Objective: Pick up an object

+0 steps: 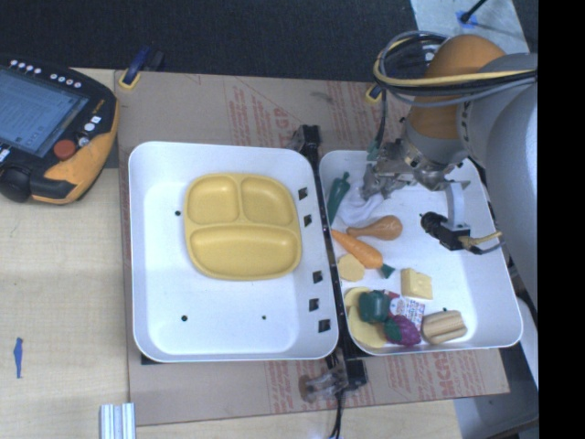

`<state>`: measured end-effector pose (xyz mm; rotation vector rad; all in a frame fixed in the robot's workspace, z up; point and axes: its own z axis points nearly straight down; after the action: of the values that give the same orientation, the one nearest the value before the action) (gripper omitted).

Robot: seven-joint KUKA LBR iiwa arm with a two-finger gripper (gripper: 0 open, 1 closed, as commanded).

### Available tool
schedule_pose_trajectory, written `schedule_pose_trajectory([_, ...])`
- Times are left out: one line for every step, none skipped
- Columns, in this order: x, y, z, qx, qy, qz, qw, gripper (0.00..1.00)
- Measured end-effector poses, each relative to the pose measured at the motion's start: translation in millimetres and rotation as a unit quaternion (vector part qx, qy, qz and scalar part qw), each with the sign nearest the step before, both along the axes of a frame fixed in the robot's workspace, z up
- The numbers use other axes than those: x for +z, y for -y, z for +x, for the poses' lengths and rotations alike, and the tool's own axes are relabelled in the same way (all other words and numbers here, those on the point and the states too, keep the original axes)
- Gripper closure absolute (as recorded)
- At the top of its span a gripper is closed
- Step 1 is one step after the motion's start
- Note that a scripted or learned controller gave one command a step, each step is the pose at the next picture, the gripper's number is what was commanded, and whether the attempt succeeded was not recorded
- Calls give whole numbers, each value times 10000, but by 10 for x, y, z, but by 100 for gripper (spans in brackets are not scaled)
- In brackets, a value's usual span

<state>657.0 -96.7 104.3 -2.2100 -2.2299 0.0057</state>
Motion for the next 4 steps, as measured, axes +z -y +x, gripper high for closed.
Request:
schedule_pose_trajectory([993,-850,-411,12,51,27,10000,100])
schedule_pose_trajectory([927,-796,-427,-24,3,4,10000,0])
schedule_pose_trajectory([878,-576,-246,-38,19,-1,10000,0])
schedule_pose_trajectory([873,-202,-926,-50,-24,-5,10000,0])
